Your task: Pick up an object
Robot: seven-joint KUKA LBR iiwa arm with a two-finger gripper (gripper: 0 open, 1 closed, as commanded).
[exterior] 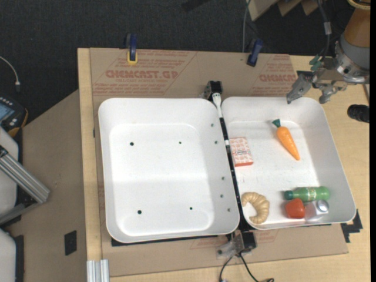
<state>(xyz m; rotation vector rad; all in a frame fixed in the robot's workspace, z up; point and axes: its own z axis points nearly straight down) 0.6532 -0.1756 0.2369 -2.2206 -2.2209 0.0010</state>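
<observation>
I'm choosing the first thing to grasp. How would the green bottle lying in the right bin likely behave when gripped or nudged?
The green bottle lies on its side, so its round body would probably roll if nudged. Its surface looks smooth and glossy, perhaps slippery between fingers. It rests beside the red tomato, which may block a clean approach.

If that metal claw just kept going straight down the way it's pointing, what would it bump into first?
Probably the far rim of the right white bin, or bare bin floor just inside it. The open two-finger gripper hangs above that corner; the orange toy carrot lies nearer the camera, out of line. Depth is hard to judge.
</observation>
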